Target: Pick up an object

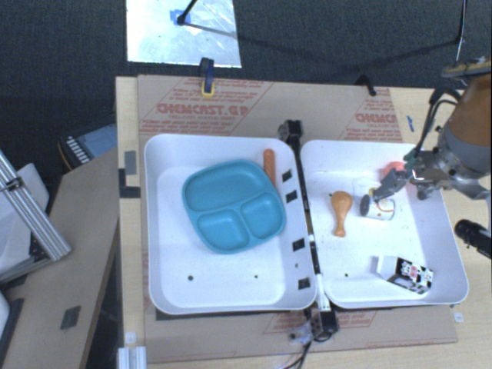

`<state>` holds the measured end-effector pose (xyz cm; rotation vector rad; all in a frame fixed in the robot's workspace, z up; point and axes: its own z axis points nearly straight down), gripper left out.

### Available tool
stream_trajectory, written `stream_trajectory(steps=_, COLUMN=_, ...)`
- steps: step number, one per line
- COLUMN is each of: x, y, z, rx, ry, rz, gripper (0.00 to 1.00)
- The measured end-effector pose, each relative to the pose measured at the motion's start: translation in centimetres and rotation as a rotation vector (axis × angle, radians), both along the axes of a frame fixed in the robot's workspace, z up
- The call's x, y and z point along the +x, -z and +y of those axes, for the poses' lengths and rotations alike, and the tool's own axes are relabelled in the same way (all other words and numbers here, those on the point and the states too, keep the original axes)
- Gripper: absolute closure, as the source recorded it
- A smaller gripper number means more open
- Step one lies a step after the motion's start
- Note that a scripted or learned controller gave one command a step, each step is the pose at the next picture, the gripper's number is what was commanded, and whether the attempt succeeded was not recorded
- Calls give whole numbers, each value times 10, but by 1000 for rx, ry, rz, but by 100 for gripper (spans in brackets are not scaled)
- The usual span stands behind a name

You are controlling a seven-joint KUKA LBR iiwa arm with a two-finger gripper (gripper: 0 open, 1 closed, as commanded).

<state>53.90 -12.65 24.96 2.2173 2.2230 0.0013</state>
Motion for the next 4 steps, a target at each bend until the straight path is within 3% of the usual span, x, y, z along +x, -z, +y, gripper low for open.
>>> stream_trajectory(steps=2, x=-5, y=125, z=4, rx=2, ry=2, rz=6, gripper=0)
stream_trajectory(steps=3, x=-3, y=164, z=5, rx=4, ry=2, rz=1, gripper=0)
stream_trajectory(steps=4, x=-2, y=152, z=5, rx=2, ry=1, rz=-5, gripper=100)
